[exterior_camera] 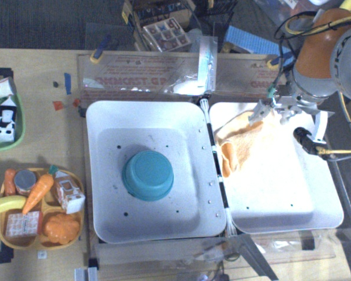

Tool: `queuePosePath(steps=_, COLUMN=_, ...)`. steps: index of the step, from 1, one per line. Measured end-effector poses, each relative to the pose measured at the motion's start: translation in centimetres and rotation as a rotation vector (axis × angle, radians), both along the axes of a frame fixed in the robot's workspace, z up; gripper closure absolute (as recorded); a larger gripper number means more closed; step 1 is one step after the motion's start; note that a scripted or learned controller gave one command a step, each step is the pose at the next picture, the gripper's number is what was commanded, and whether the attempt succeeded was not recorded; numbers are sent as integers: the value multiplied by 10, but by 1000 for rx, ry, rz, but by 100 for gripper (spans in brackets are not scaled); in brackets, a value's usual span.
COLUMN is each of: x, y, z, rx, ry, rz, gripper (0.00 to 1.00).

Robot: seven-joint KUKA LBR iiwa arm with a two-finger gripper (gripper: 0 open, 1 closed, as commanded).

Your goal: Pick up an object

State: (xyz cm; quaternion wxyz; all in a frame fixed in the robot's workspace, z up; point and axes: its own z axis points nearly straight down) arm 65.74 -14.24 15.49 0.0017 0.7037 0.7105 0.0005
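Against the right white bin's [316,215] left wall an orange crumpled cloth [237,148] hangs lifted by one corner, presumably mid-pick, jaws of the gripper [268,106] apparently pinching that corner though glare blurs them, while a teal round bowl [148,175] sits upside-down in the left bin [105,127].

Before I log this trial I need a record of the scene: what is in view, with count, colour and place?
shallow white plastic bins: two, white, side by side on the bench
upturned round teal bowl: one, teal, middle of left bin
crumpled orange cloth: one, orange, upper left of right bin
yellow tray of toy food: one, yellow, left of the bins
green tray: one, green, far left edge
grey arm with orange band: one, above the right bin's upper right
pincer: one, over the cloth's upper end
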Motion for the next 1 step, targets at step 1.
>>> queuePosePath(steps=1, x=12, y=6, z=-67, rx=-1, ry=-3, rz=81, gripper=0)
